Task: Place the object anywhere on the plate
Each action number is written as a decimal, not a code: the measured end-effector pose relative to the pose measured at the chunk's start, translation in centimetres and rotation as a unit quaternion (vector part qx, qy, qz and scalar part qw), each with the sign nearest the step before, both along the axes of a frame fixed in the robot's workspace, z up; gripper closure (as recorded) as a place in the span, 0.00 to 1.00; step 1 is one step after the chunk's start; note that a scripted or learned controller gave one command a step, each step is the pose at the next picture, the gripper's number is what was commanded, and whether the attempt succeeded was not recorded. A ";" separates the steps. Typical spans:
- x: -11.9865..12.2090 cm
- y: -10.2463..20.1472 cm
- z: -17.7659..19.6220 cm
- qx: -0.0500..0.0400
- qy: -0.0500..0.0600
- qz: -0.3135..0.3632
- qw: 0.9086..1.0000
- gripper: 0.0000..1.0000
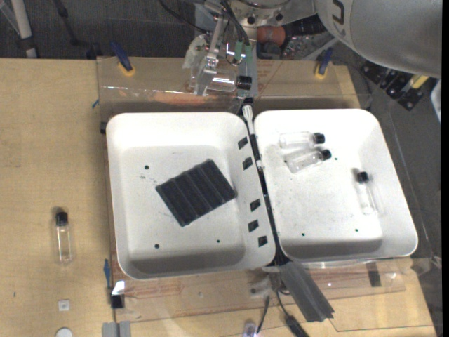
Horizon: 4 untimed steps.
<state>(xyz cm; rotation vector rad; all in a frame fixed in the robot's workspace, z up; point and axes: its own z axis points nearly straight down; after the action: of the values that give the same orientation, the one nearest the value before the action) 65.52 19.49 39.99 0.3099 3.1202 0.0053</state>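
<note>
We see the claw (214, 69) above the far edge of the left bin (126, 139), beyond its rim, near the seam between the two bins. Whether it is spread or pressed together, we cannot tell; the parts there are clear and blurred.

The plate (196, 191), a dark ribbed rectangle, lies tilted near the middle of the left bin. Nothing rests on it.

In the right bin (393, 209), two clear vials with black caps (303, 150) lie just beside each other near the far-left corner. A third vial (365, 191) lies alone near the right edge.

One more vial (63, 235) lies on the bench (42, 132), well apart from the left bin, on its left side.
</note>
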 end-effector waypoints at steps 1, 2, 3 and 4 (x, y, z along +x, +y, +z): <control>-0.4 3.0 0.8 0.000 -0.001 0.061 0.998 1.00; 0.6 3.2 -4.1 -0.001 0.002 0.115 0.993 1.00; 1.1 3.3 -2.6 -0.001 -0.001 0.154 0.988 1.00; 1.1 3.3 -2.4 -0.001 -0.001 0.229 0.974 1.00</control>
<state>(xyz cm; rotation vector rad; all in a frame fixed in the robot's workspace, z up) 66.60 22.82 37.55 -0.4113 3.1065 0.0036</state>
